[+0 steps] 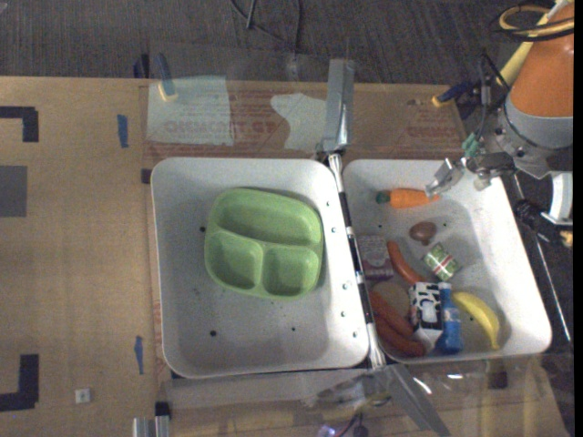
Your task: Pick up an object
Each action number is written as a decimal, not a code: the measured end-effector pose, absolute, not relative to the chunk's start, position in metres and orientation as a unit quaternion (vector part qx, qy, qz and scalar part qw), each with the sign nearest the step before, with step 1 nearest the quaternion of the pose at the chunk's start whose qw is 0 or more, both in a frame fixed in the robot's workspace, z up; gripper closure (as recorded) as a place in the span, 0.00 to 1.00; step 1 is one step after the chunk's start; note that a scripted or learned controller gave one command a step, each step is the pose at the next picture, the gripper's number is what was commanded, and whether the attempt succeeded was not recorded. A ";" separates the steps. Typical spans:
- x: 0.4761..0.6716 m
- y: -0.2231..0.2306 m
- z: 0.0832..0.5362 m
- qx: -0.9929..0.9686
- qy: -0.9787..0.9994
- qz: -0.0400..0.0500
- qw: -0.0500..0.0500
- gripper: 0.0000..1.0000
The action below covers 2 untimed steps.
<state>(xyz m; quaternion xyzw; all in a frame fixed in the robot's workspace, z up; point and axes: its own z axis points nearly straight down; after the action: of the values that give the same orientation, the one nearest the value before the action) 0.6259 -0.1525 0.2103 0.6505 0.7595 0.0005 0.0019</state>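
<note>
My gripper (462, 177) hangs over the far right corner of the right bin (519, 244), open, with nothing between its fingers. Just to its left a toy carrot (405, 198) lies by the bin's far wall. Nearer the middle are a small brown round piece (422, 232), a green-and-red can (442, 262) and an orange sausage (401, 260). At the bin's front lie a black, white and blue carton (433, 312), a yellow banana (480, 317) and two reddish sausages (393, 324). A small brownish packet (374, 255) rests against the left wall.
The left bin (173, 271) holds a green divided plate (264, 241). A metal divider (339, 116) runs between the bins at the back. Cables and a yellow hose (528, 21) hang near the arm's orange band (547, 71) at the upper right.
</note>
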 end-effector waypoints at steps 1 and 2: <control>0.661 -0.190 0.089 0.471 0.882 -0.001 0.000 0.00; 0.665 -0.184 0.086 0.516 0.857 -0.002 -0.002 0.00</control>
<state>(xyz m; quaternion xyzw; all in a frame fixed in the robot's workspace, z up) 0.6646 -0.1836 0.0855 0.5161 0.8566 -0.0022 -0.0023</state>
